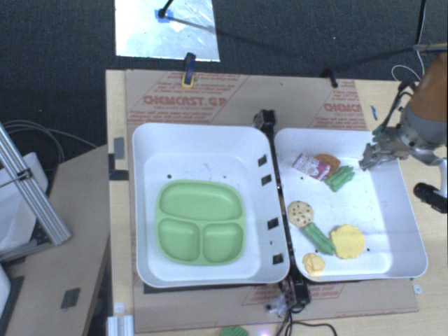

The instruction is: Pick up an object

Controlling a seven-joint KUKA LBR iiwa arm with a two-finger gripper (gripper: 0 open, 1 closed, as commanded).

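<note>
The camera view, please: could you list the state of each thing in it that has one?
Gripper: over the right bin, near the green piece, holding nothing visible.
Green divided plate: flat in the left bin, nothing in its compartments.
Red and white packet: lying flat, touching the brown item.
Green piece: lying beside the brown item.
Cookie: lying flat.
Green stick: lying between the cookie and the yellow piece.
</note>
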